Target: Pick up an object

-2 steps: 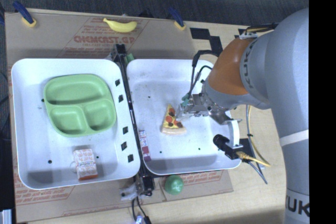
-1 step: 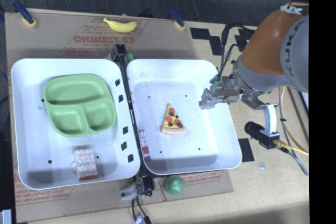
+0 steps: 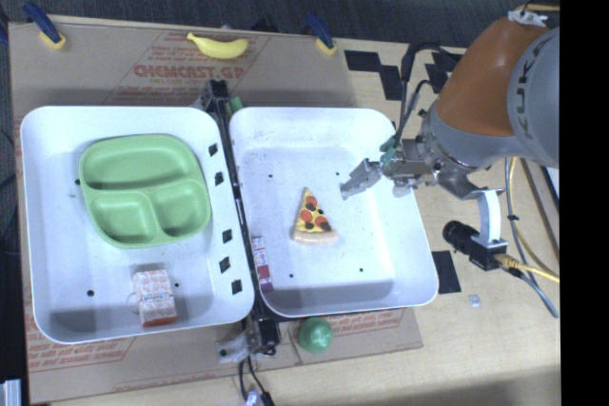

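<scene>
The pick-up has not happened yet, as far as the picture shows. The gripper (image 3: pixel 356 179) hangs over the right bin (image 3: pixel 404 242), a little right of the middle of the frame, and nothing sits between its fingers. Whether the fingers are open or closed cannot be told, because they look small and blurry. The toy pizza slice (image 3: pixel 311 218) lies flat on the bin floor, near the gripper, just below and to its left. It is probably the closest thing to grab. In the left bin (image 3: pixel 33 204) sit a green tray (image 3: pixel 145 188) and a small snack packet (image 3: pixel 154 296). The arm would need to go down, close on 1 thing, and lift it.
</scene>
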